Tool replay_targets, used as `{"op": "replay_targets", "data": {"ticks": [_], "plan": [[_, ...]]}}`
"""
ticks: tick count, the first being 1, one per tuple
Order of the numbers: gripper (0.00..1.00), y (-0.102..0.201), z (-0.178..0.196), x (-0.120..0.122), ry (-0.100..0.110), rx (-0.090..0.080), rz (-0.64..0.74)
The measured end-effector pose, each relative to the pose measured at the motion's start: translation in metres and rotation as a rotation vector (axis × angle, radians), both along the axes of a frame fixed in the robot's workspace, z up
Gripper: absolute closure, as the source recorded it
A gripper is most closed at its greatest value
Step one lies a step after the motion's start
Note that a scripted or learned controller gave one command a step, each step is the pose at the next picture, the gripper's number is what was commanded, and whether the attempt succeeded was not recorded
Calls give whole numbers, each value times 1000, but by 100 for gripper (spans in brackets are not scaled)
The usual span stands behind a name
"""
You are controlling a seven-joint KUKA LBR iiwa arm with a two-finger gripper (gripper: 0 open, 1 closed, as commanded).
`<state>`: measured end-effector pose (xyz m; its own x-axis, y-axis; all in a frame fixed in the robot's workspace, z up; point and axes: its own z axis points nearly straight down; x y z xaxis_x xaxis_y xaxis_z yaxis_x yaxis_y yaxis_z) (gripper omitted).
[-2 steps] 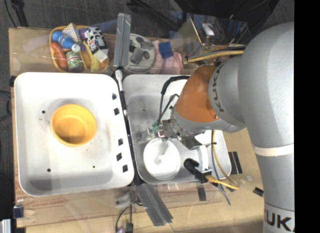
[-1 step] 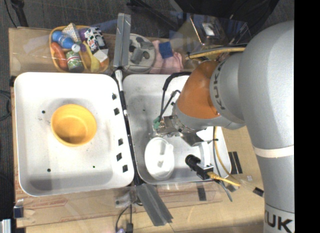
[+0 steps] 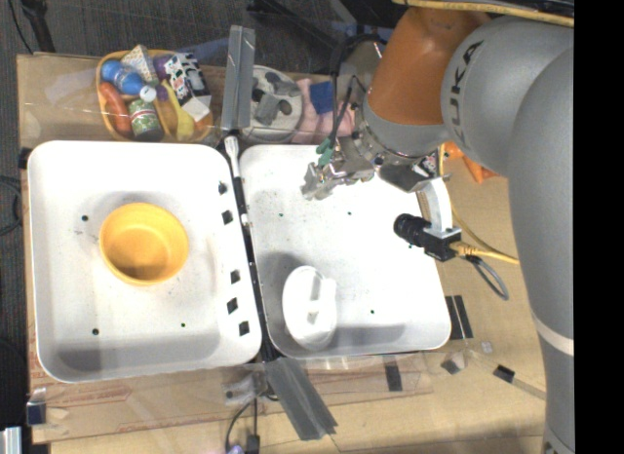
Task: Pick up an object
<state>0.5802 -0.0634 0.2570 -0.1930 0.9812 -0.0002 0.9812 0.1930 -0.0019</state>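
The gripper (image 3: 317, 181) hangs over the top of the right bin (image 3: 429, 321) — whether it is spread or pinched, one cannot tell. A white cup (image 3: 309, 308) lies well below it. A yellow bowl (image 3: 144, 242) sits far left — in the left bin (image 3: 58, 345).

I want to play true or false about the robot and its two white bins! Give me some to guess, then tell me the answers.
1. A yellow bowl sits in the left bin. True.
2. The white mug is in the left bin. False: it is in the right bin.
3. The end effector is above the right bin. True.
4. The end effector grips the yellow bowl. False: the bowl lies in the other bin, far from it.
5. The mug lies near the right bin's front edge. True.
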Motion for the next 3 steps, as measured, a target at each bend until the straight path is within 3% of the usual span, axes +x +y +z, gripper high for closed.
{"op": "replay_targets", "data": {"ticks": [1, 2, 3], "plan": [[0, 0, 0, 0, 0, 0, 0], [0, -18, -68, -60, 5, 1, -47], [0, -40, -168, -57, 4, 1, -63]]}}
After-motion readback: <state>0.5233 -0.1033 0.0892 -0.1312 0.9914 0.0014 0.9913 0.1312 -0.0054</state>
